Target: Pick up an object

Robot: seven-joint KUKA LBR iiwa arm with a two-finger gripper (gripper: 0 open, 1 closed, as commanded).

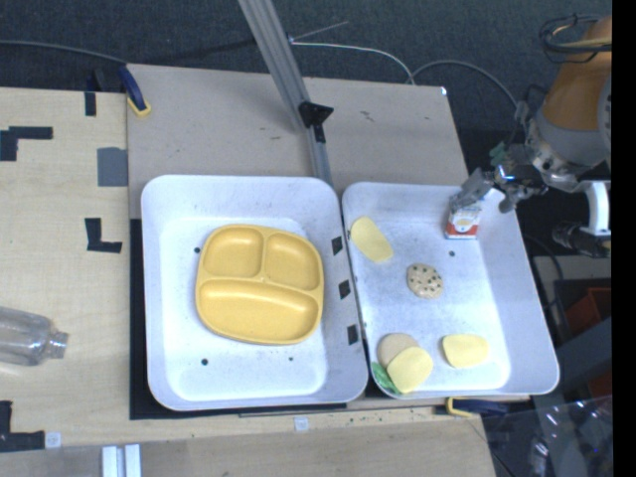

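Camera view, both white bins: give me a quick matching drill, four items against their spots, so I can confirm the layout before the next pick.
Items:
1. yellow divided plastic plate
2. round chocolate-chip cookie
3. small red-and-white carton
4. clear plastic bottle

Places:
A. right bin, far edge, by the hand
B. bench, left of both bins
C. left bin, middle
D. right bin, middle

Pairs: 1-C, 2-D, 3-A, 4-B

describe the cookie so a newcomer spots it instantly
Look in the right white bin, near its middle. The cookie is a small round tan disc; unlike the plain yellow pieces around it, it has dark specks.
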